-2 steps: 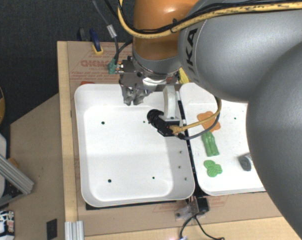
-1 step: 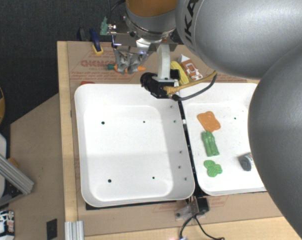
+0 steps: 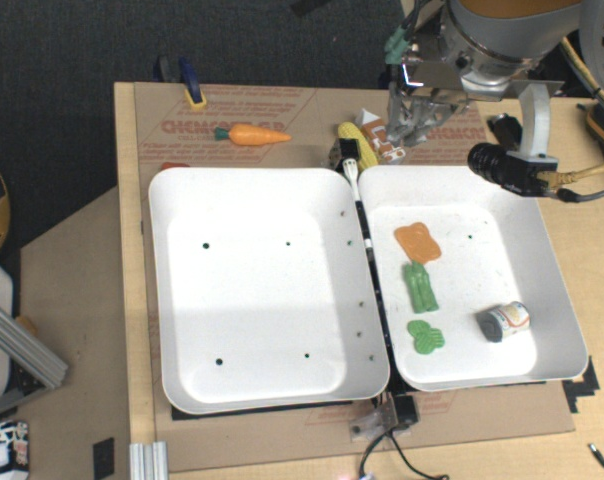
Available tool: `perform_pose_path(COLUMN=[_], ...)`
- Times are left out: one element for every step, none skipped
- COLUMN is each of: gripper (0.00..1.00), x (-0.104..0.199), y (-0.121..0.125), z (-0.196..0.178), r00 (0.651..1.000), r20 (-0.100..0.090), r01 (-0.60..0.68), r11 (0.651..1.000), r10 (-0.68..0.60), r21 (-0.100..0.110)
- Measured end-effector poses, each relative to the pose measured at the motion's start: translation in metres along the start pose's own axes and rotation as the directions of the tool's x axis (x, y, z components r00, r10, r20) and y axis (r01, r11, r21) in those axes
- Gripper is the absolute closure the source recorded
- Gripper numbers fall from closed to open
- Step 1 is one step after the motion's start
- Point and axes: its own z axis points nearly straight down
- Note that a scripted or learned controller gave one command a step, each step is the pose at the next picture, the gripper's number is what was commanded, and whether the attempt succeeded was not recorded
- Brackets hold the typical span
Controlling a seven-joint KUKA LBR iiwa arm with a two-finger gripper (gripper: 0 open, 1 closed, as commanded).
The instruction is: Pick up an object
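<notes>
camera view:
end effector (image 3: 414, 126): above right bin's (image 3: 542, 268) far rim, grip state cannot tell
targets: orange piece (image 3: 417, 241), green strip (image 3: 420, 288), green clump (image 3: 425, 337), grey can (image 3: 504, 320), all inside right bin
step: descend over one item, probably orange piece, nearest
tip: centre on it, avoid divider rim beside left bin (image 3: 182, 268)
room: bare floor around can; carrot (image 3: 254, 136) on worktop beyond left bin

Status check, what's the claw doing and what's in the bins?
Claw above right bin's far edge, holding nothing visible. Orange piece, green pieces, small can untouched. Nothing blocking.
</notes>
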Motion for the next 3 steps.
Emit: perform_pose_path(gripper=[1.00, 1.00, 1.00], x=[0.069, 0.145, 0.133], y=[-0.071, -0.103, -0.096], z=[0.133, 0.188, 0.050], r00=[1.000, 1.000, 1.000], r20=[-0.003, -0.005, -0.011], r01=[0.023, 0.025, 0.018], r11=[0.999, 0.999, 1.000], r10=[-0.023, -0.025, -0.018], r21=[0.029, 0.021, -0.005])
